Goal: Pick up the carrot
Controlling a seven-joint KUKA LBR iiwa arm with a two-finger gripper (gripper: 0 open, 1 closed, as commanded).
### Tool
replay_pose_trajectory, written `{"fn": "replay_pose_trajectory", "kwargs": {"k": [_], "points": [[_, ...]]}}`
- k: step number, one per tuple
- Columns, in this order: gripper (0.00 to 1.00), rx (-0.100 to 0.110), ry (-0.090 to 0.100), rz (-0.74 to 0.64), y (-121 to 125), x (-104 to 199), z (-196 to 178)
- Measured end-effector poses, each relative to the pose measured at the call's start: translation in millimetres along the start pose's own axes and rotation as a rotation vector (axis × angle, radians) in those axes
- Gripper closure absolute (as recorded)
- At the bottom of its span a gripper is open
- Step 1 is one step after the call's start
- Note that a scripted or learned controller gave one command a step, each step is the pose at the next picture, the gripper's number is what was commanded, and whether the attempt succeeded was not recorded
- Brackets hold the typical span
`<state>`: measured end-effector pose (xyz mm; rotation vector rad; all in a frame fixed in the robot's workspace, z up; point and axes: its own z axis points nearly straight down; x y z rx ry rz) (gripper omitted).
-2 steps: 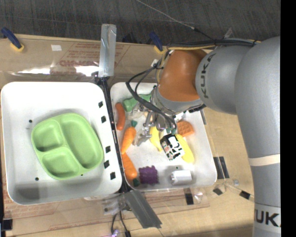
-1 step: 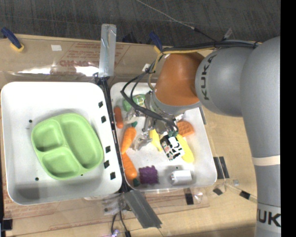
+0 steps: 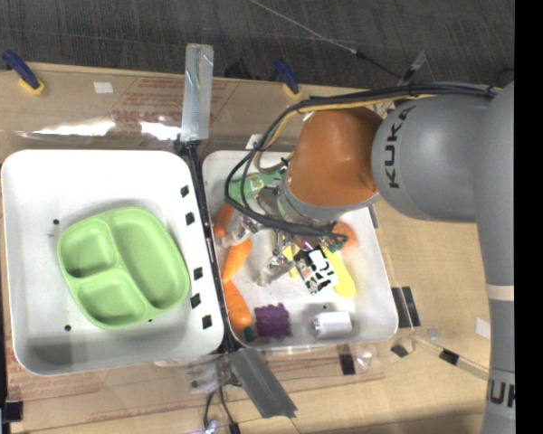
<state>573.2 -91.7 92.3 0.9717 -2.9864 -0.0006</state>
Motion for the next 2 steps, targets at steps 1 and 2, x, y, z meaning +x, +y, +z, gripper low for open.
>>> {"fn": "replay_pose_trajectory", "kwargs": {"k": [1, 2], "points": [[0.0, -0.001, 0.0, 0.042, 15, 25, 1], [1.0, -0.001, -0.003, 0.035, 16, 23, -9]]}}
